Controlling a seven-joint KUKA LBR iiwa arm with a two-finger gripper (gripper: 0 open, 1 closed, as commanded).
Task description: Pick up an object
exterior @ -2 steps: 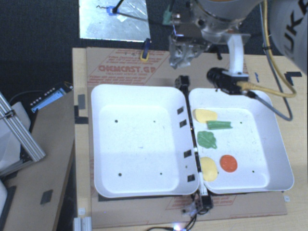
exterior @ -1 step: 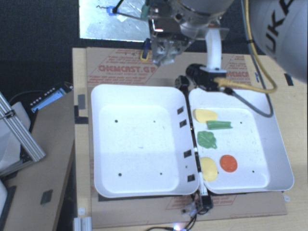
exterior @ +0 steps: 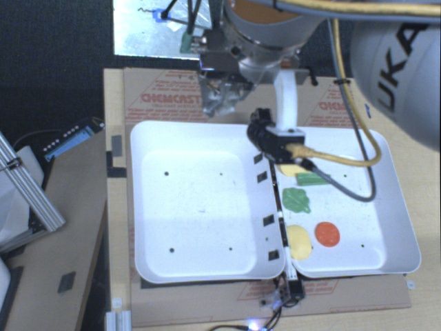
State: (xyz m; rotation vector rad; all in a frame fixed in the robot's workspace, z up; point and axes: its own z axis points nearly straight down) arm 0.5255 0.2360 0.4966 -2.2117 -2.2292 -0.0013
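Observation:
The right bin (exterior: pixel 403 216) holds a small green bar (exterior: pixel 311 180), a green leafy piece (exterior: pixel 296 199), a pale yellow lump (exterior: pixel 299 241) and an orange-red disc (exterior: pixel 327 234). A sliver of another yellow piece (exterior: pixel 289 170) peeks out by the divider, partly hidden by the robot. My gripper (exterior: pixel 220 101) hangs high over the far rim of the left bin (exterior: pixel 138 185), well away from these objects. It looks blurred and metallic, and I see nothing between its fingers.
Both bins rest on a cardboard sheet (exterior: pixel 165 88) on the bench. A yellow cable (exterior: pixel 344 158) loops over the right bin. An aluminium frame (exterior: pixel 31 192) and a blue-and-black device (exterior: pixel 72 138) stand at the left, outside the bins.

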